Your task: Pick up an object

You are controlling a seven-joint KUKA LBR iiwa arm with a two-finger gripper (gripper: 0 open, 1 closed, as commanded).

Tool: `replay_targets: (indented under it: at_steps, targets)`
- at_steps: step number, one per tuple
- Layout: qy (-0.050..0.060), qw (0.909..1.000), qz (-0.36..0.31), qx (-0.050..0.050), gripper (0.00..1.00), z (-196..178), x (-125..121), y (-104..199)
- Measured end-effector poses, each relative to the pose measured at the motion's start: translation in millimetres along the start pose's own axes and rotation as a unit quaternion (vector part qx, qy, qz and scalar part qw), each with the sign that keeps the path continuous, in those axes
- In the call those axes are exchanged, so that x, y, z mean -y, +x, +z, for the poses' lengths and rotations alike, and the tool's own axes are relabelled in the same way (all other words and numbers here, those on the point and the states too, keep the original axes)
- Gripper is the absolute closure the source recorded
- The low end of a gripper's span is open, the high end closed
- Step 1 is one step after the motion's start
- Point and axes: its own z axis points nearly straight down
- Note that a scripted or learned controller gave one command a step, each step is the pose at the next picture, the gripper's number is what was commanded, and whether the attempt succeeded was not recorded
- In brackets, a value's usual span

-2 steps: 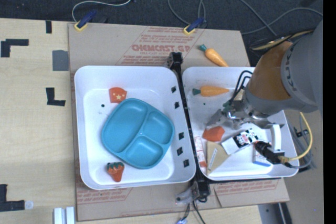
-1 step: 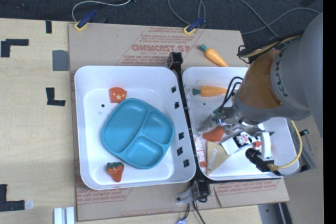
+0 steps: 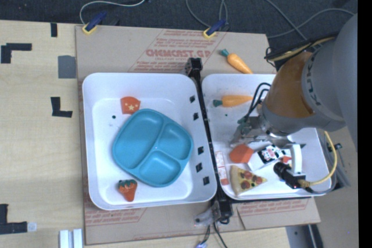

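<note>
Looking down on two white bins on the table. Left bin has a blue plate, an orange block with a star and a strawberry. Right bin has a carrot, a red-orange piece and a pizza slice. Another carrot sits outside on the cardboard. Arm hangs over the right bin, gripper just above the red-orange piece; can't tell how its fingers stand.

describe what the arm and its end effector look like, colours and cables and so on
The arm is bulky and rounded, grey, with a broad orange band above the wrist. Below it, the end effector is a darker metallic assembly. A thin black cable loops beside the orange band, and a yellow cable curves along the lower right to a black-and-white fitting.
</note>
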Motion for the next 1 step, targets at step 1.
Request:
replay_targets:
  at_steps: [1]
  targets:
    - [0.002, 1.0, 0.0, -0.001, 1.0, -103.9, -3.0, 16.6]
